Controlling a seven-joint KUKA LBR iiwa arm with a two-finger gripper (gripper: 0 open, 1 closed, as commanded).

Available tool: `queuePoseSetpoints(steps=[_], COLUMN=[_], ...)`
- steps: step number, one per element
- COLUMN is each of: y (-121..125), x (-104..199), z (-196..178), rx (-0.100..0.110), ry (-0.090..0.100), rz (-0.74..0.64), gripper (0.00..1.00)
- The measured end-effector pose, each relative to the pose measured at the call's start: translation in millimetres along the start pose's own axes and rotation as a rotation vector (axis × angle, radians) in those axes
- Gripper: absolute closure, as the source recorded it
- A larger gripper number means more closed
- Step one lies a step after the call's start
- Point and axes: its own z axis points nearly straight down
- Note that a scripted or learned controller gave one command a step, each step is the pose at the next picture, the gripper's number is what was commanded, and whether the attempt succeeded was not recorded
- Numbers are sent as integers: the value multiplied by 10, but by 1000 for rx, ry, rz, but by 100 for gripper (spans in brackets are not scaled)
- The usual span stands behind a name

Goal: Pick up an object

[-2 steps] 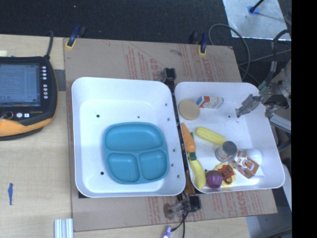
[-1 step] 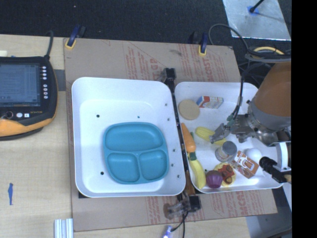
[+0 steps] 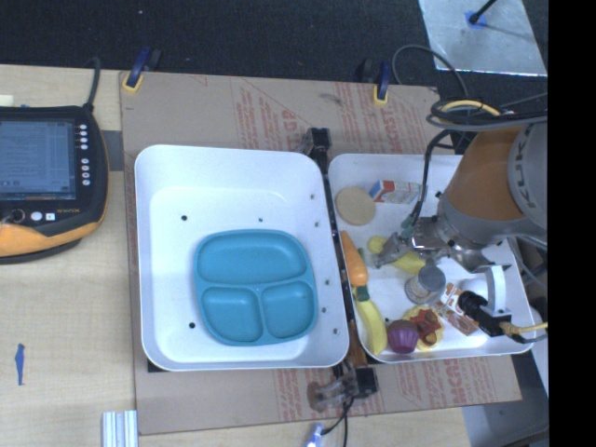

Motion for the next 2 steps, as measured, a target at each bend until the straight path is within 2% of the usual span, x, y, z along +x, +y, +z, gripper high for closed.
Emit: queuePoseSetpoints(steps=[1,2], y=[1,-410], x=[-11,744], z=[-105,-1010], rx=[2,-4], ry=[-2,-1], rz=[-3,-3], gripper=[100,100])
